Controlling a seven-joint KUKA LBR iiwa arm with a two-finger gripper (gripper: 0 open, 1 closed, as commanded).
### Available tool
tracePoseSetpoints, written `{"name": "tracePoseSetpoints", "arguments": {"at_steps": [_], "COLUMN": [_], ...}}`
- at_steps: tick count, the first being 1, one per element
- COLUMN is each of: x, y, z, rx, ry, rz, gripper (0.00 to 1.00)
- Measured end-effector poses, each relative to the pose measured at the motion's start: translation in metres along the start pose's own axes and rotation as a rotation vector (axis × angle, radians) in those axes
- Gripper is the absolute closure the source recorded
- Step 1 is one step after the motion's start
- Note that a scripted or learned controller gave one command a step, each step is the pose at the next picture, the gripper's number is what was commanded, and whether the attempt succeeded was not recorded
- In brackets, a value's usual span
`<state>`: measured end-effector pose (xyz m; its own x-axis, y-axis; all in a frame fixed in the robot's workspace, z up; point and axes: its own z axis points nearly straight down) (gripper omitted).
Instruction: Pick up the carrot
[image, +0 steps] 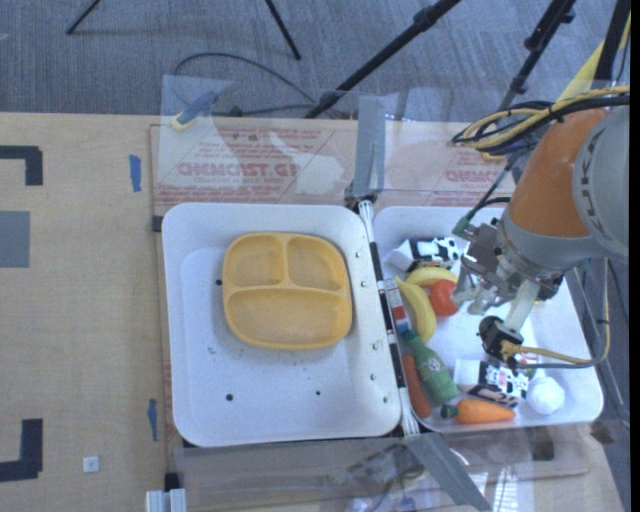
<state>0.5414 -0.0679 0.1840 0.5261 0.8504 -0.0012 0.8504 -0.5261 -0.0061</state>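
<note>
The carrot (485, 411) is orange with a green stub at its left end. It lies flat along the near wall of the right bin (578, 330). My gripper (470, 290) hangs over the middle of that bin, beside a red-orange round item (444, 297) and a banana (419, 303). It is well behind the carrot and apart from it. Nothing shows held in it.
A green bottle (431, 366), a reddish-orange stick (414, 386), two cow-patterned items (506, 381) (433, 248) and a white ball (545, 395) crowd the right bin. The left bin (190, 380) holds a yellow divided plate (287, 290).
</note>
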Motion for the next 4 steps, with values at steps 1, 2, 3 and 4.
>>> {"name": "tracePoseSetpoints", "arguments": {"at_steps": [1, 2, 3, 4], "x": [0.059, 0.06, 0.027, 0.079], "y": [-0.077, -0.077, -0.091, -0.065], "z": [-0.027, -0.036, -0.04, -0.103], "rx": [0.001, 0.002, 0.001, -0.006], "ry": [-0.001, -0.001, -0.001, 0.003], "rz": [0.166, 0.163, 0.539, 0.724], "gripper": [1.0, 1.0, 1.0, 1.0]}}
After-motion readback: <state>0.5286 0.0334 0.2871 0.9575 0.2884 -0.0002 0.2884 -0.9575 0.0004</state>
